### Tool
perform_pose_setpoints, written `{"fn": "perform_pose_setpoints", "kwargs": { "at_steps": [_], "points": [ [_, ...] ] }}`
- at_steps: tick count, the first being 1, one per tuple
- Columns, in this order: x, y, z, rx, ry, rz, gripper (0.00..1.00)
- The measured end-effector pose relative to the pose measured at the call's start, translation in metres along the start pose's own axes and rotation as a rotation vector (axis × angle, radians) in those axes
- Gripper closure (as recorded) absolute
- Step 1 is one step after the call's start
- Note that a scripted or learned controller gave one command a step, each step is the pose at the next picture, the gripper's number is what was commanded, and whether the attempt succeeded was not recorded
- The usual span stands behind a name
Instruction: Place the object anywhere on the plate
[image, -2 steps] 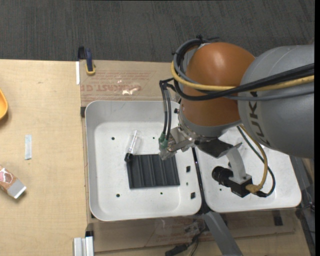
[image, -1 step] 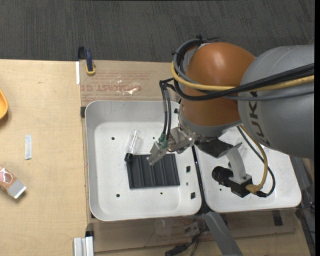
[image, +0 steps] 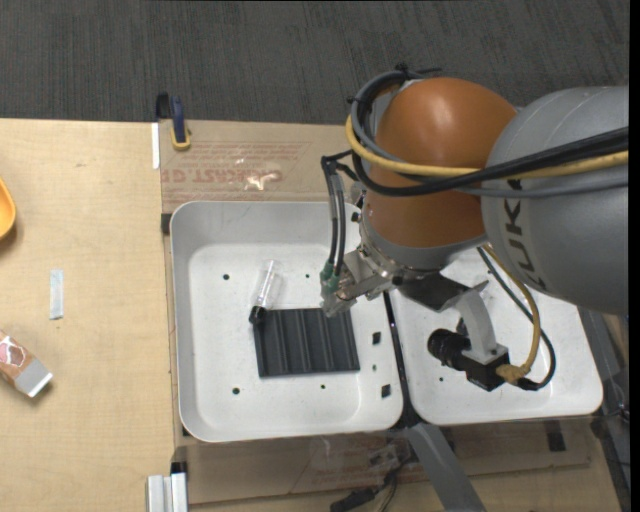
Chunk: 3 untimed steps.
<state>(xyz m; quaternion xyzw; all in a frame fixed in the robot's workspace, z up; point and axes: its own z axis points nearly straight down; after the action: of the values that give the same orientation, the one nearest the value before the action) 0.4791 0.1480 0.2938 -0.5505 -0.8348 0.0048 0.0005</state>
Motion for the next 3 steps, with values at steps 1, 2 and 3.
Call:
{"fn": "perform_pose_setpoints", "kwargs": {
  "at_steps": [1,2,3],
  "points": [
    [0.000,0.000,0.000,0.000,0.000,0.000,0.00],
    [-0.001,0.000,-0.008,0.003,-0.002,0.001,1.00],
    [0.002,-0.001,0.034,-0.005,0.003,-0.115,1.00]
  ]
}}
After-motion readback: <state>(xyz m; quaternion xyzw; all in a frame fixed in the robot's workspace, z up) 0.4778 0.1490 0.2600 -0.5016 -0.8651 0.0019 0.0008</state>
